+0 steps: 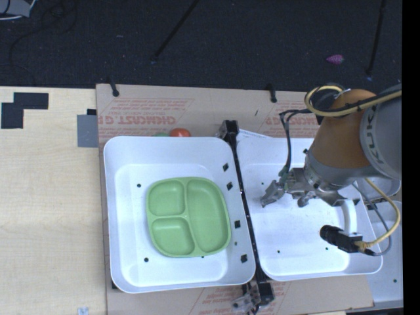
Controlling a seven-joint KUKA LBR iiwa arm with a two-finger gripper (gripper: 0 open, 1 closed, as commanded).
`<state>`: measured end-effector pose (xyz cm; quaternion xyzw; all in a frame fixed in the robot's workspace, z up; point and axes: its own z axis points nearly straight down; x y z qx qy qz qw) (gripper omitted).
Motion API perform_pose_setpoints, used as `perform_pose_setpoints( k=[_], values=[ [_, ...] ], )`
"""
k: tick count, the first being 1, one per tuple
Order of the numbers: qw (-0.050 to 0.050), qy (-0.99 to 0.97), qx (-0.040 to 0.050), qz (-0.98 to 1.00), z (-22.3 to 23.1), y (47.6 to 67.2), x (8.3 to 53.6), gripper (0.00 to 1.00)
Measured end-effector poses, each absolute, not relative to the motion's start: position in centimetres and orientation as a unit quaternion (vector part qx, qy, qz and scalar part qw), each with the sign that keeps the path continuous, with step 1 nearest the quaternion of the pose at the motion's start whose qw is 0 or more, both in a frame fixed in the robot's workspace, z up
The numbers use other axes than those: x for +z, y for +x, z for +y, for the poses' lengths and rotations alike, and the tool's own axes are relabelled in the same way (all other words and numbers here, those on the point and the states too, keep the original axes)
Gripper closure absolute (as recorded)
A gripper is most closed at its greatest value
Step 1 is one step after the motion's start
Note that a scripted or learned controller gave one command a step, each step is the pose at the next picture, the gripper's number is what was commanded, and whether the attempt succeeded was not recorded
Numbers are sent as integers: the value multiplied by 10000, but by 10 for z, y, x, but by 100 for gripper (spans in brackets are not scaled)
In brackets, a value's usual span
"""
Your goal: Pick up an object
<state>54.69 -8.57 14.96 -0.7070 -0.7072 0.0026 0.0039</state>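
Grey arm with orange band reaching in from the right, over the right shallow white bin. Two-finger gripper low above that bin's left half, near the central divider, fingers spread apart, nothing between them. Light green plastic three-compartment plate lying flat in the left shallow white bin, well apart from the gripper. Small red-orange round object just beyond the left bin's far rim.

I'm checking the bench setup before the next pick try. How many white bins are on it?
2. One bin sits on the left and holds a green divided plate. The other bin sits right beside it, under the arm; the arm hides part of it.
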Motion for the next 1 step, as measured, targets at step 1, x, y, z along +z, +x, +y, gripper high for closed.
perform_pose_setpoints(
  k=[1],
  values=[
    [34, -7073, 24, -7069, -90, 549, 104, 0]
  ],
)
